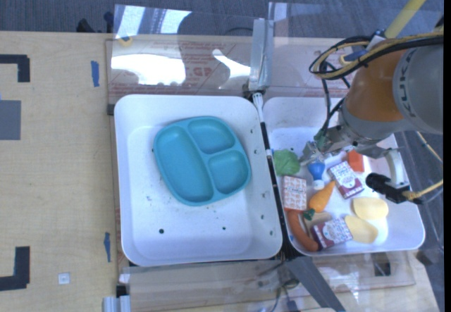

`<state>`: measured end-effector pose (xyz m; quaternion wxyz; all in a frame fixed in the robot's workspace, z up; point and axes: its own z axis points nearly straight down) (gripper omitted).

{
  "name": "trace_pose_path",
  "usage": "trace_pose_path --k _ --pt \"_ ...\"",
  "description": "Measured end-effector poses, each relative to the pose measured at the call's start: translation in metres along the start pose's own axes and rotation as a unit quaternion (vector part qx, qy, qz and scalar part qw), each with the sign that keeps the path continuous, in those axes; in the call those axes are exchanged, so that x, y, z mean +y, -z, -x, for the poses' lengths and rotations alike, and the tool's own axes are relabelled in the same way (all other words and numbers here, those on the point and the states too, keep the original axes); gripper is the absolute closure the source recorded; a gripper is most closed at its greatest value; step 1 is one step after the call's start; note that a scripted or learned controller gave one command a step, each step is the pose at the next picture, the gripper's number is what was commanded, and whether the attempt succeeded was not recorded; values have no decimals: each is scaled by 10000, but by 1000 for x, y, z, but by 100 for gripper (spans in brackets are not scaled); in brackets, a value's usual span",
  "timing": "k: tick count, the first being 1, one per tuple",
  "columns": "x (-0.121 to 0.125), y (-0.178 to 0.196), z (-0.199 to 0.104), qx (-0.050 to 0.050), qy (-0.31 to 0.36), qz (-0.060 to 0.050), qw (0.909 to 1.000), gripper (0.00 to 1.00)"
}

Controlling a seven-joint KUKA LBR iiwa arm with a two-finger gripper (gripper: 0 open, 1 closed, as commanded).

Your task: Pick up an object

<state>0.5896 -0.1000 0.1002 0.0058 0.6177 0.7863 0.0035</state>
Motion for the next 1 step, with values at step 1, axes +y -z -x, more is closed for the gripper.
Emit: trace_pose_path --k 1 --pt "58 88 -40 17 -629 -18 9980 100"
